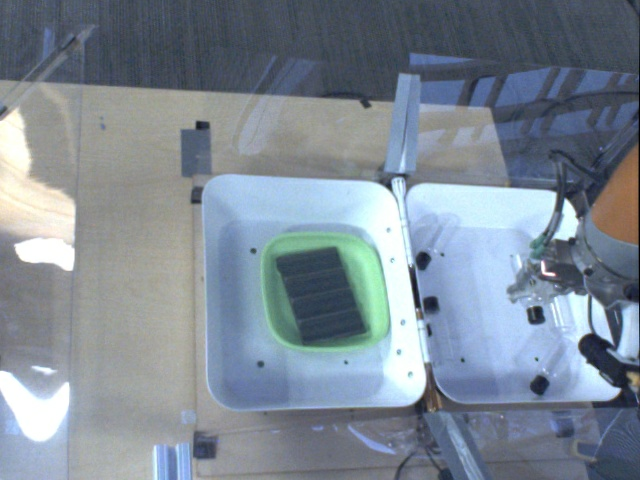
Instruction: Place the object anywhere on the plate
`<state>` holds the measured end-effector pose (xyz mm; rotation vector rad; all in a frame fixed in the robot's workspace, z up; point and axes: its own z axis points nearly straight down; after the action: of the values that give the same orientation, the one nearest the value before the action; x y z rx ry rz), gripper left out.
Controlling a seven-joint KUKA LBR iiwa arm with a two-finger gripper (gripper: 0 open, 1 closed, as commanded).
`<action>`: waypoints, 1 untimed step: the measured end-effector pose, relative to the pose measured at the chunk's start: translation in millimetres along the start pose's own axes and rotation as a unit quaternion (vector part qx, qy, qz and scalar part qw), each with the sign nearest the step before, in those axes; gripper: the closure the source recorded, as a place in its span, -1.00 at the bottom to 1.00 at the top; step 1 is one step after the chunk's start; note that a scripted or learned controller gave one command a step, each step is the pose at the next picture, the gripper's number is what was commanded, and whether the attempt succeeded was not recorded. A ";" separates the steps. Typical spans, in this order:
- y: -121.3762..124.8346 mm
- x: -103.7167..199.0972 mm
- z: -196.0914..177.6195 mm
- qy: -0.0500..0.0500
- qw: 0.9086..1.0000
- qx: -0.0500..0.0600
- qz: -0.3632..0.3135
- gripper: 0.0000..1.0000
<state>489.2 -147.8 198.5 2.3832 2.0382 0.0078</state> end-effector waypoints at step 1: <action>-10.7 63.3 44.5 0.000 0.998 0.001 -0.056 1.00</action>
<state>488.8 -83.7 153.9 2.2666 2.1704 0.0054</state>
